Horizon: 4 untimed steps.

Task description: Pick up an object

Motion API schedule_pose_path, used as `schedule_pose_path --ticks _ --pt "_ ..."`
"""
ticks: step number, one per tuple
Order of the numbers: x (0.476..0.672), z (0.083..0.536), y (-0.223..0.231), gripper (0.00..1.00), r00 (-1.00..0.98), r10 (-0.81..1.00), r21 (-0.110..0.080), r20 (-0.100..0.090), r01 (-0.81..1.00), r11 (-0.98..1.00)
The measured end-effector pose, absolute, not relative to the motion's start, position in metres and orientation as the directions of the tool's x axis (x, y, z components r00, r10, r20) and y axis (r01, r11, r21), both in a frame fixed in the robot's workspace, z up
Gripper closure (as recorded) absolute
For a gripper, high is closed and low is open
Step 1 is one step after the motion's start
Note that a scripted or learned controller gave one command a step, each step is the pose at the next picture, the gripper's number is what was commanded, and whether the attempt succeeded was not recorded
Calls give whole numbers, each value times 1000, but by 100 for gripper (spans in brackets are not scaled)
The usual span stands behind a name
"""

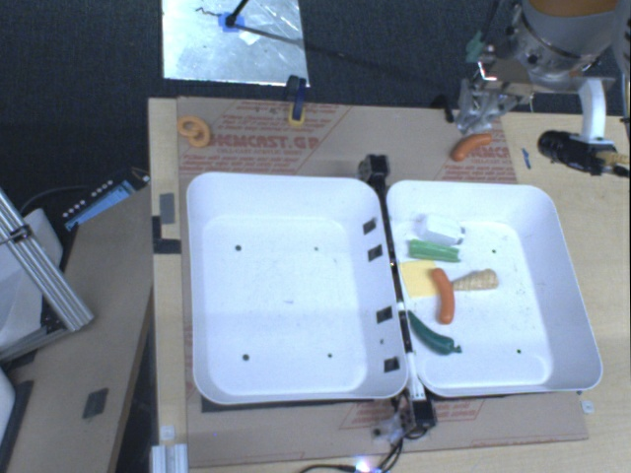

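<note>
My gripper (474,118) hangs beyond the far edge of the right bin (557,264), at the top right of the view. Just below its tip is an orange sausage-shaped piece (471,147), seen against the cardboard outside the bin; whether it is touched or held I cannot tell. The right bin holds a white block (438,230), a light green stick (434,251), a yellow flat piece (417,280), a red-orange sausage (445,297), a beige cone (476,282) and a dark green pepper (432,335), all clustered near its left side.
The left bin (212,264) lies beside the right one, joined by a black-clipped divider (386,264). An orange ring (193,131) and a blue-yellow clamp (295,100) sit on the cardboard behind the left bin. A shiny sheet (232,28) lies farther back.
</note>
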<state>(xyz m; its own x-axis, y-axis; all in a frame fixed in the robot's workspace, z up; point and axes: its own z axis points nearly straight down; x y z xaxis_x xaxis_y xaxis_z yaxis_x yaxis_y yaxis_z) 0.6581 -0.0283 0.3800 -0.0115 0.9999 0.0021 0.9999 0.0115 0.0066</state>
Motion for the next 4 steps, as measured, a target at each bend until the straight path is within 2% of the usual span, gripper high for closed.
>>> schedule_pose_path --ticks 1,2,3,4 --pt "669 426 99 100 -18 1000 8 6 1000 18" --pt "645 446 208 100 -16 1000 4 6 1000 16" --pt "669 486 199 100 -5 1000 7 2 1000 5" --pt "669 494 90 100 9 1000 3 -3 1000 -9"
